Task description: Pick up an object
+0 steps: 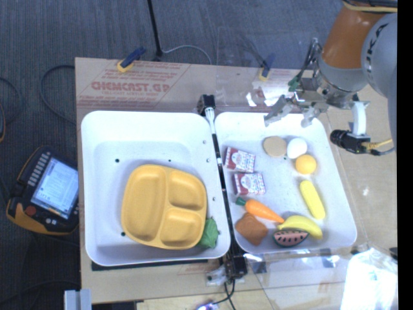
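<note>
**Kid:** Toys! Which toy will you pick?

**Me:** I think the closest ones. My claw [292, 110] hangs over the top rim of the right bin [341, 192]. Just below it lie a tan cookie [275, 146] and a white egg [297, 148], side by side and touching. An orange ball [306, 165] sits just under the egg.

**Kid:** Is your claw holding something?

**Me:** No. My two fingers are spread wide and nothing is between them.

**Kid:** What about the long yellow thing?

**Me:** That is a corn cob [312, 199]. It lies further down from my claw, and its long side points away from me, down the bin. The banana [301, 225], the watermelon slice [290, 237] and the carrot [261, 209] are further still, at the far end.

**Kid:** So where must you go?

**Me:** I think straight down and a little in. The cookie and the egg are almost under my fingers.

**Kid:** How is your arm?

**Me:** My arm [353, 37] comes in from the side and bends down at the wrist, so my claw points down at the bin.

**Kid:** What is hard?

**Me:** The egg and cookie touch, so I might bump both.
</note>
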